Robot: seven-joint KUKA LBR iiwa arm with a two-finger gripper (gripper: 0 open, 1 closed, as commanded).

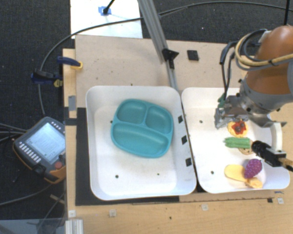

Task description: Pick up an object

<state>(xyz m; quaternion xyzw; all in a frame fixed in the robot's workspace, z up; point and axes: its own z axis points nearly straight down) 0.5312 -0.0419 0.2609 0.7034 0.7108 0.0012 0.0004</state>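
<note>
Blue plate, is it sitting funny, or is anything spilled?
The blue plate lies tilted at a slant in the left bin, right side up. Nothing looks spilled or broken. The toy food sits bunched in the right bin.

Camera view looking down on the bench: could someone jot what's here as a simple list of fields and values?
left bin: holds a teal divided plate
right bin: holds toy food
toy food: red-and-orange piece, green piece, purple grapes, yellow piece
gripper: over the right bin, beside the red-and-orange piece
holding anything: cannot tell
</note>
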